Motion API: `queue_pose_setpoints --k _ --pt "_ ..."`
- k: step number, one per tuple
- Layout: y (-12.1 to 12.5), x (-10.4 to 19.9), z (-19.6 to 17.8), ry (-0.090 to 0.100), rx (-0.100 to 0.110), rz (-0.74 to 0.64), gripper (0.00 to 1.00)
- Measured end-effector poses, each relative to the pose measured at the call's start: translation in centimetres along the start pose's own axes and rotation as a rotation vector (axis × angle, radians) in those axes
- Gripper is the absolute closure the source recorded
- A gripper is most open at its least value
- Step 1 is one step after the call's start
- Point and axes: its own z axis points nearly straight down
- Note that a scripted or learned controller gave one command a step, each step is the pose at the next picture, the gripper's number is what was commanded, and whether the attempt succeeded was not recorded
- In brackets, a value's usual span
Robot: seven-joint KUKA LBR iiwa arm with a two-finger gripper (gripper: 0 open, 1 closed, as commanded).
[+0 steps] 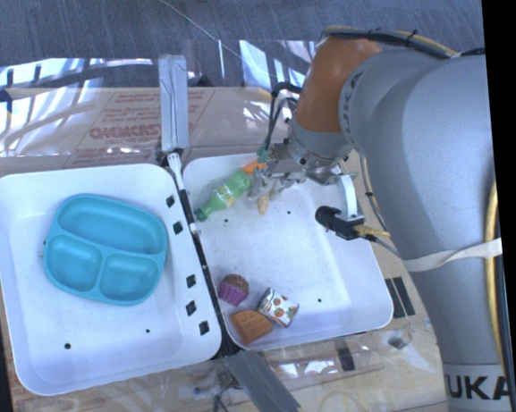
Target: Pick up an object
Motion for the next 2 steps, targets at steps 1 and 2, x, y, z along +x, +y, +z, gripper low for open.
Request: queue_pose_setpoints --k 1,2 --pt "0.02 0.00 -1.00 -0.001 0.000 -0.004 1.00" --pt "0.01 0.00 -0.98 -0.001 0.000 -0.004 0.00"
